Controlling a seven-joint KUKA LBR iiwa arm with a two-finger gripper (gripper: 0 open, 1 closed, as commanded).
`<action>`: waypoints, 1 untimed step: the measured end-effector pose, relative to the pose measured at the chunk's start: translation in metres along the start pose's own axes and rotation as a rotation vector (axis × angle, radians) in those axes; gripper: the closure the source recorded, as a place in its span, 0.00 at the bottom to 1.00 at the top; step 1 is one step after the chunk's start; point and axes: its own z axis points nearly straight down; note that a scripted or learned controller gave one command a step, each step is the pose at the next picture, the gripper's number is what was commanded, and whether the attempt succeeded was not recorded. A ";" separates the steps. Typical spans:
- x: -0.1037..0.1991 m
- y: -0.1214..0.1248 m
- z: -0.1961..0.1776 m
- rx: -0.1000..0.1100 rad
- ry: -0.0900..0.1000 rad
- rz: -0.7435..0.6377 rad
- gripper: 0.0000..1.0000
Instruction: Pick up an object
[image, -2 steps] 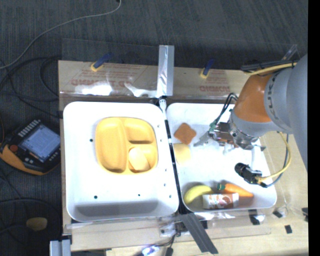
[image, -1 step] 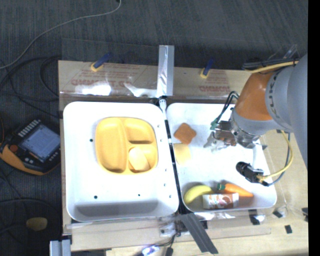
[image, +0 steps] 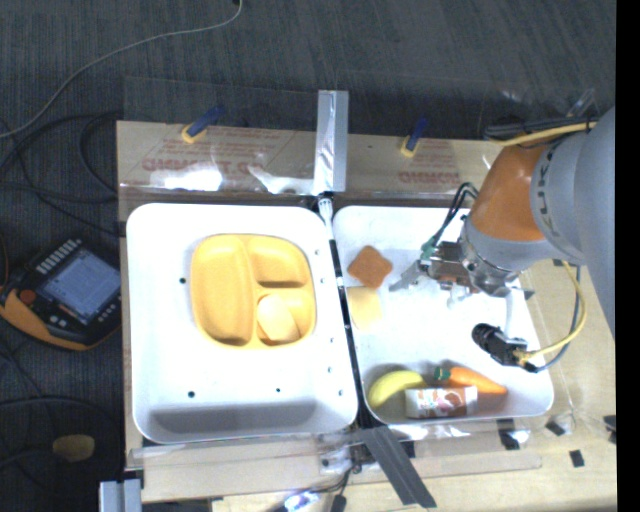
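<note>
Gripper (image: 420, 275): over the right bin (image: 530, 395), near that bin's centre, at the end of the grey arm (image: 560, 190) with its orange band, which enters from 3 o'clock. Whether it is released or clenched cannot be told; nothing visible in its grasp.

Right bin, contents:
- Toast (image: 370, 266), brown square, at 9 o'clock of the gripper, near but apart from it.
- Pale yellow block (image: 363, 307), at 6 o'clock of the toast, just beside it, against the bin's left wall.
- Banana (image: 393, 385), at the bin's 7 o'clock corner.
- Carton (image: 440, 402), lying flat, touching the banana at its 3 o'clock side.
- Carrot (image: 476, 379), at 1 o'clock of the carton, touching it.

Left bin (image: 150, 300), contents:
- Yellow tray (image: 225, 295), compartmented, centred toward 12 o'clock.
- Pale round piece (image: 278, 320) in the tray's 5 o'clock compartment.

Off the bench, at 9 o'clock: handheld pendant (image: 65, 295) on the dark floor.
</note>
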 end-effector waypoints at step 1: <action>-0.031 -0.084 0.021 -0.004 0.000 -0.273 0.00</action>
